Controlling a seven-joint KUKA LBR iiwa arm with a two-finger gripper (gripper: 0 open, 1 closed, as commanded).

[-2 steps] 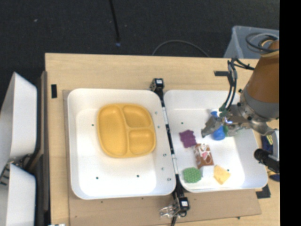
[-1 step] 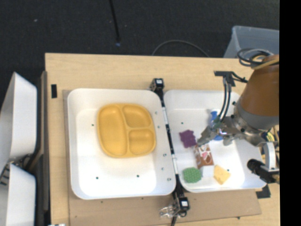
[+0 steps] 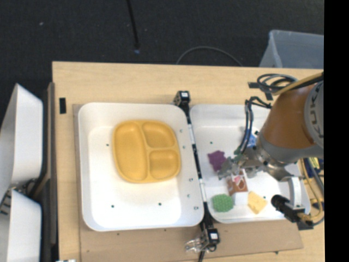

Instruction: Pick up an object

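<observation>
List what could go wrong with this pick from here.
1. The gripper sits low in the right bin, with the purple object, brown-and-white object, green object and yellow piece crowded close; it may nudge neighbours or close on the wrong one.
2. The green object and yellow piece lie near the bin's front wall, which could block a clean approach.

Two white bins (image 3: 98, 146), one yellow tray (image 3: 146, 150), four small objects (image 3: 216, 158) in the right bin
</observation>
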